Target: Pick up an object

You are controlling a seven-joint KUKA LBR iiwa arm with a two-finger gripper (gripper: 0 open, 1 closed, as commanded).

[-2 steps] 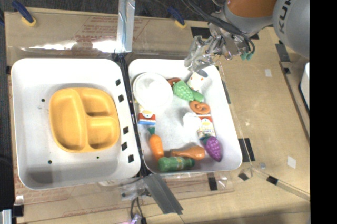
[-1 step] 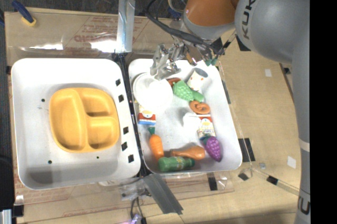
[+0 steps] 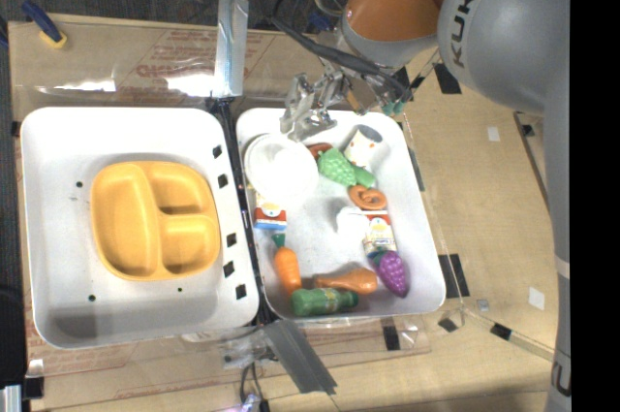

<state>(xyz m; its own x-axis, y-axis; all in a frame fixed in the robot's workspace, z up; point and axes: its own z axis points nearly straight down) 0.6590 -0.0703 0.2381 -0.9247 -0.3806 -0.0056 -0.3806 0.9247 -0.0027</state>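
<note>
Toys crowd the right bin (image 3: 426, 245): a white bowl (image 3: 281, 166) near its far-left corner, green grapes (image 3: 336, 167), a carrot (image 3: 287, 269) and purple grapes (image 3: 393, 272) toward the near edge. Your pincer (image 3: 308, 110) hangs over the far rim beside the bowl, carrying nothing; its spread you cannot tell. You're at the approach step, I'd judge; next, descend squarely onto one toy.

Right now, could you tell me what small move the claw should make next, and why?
Probably lower a little toward the white bowl. The claw hangs over the right bin's far edge with nothing between its fingers, and the bowl lies just beneath it.
</note>
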